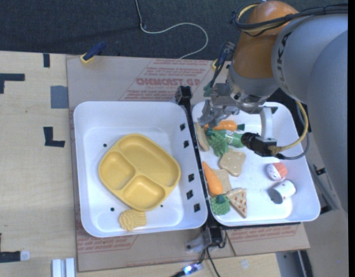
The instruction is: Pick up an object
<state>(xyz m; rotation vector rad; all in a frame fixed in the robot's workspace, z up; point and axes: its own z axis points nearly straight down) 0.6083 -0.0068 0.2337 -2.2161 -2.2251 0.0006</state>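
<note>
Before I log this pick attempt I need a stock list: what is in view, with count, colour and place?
Bins: 2, white, side by side on the bench; left bin, right bin.
Divided plate: 1, yellow, middle of left bin.
Waffle-like piece: 1, yellow, left bin's near edge.
Carrot: 1, orange, left side of right bin.
Bread slice: 1, tan, centre of right bin.
Pizza wedge: 1, tan and red, near edge of right bin.
Leafy greens: 1, green, under the gripper.
Cardboard sheet: 1, brown, under the bins.
Cable: 1, white, behind the bench.
Gripper: 1, grey, far left corner of right bin.
</note>
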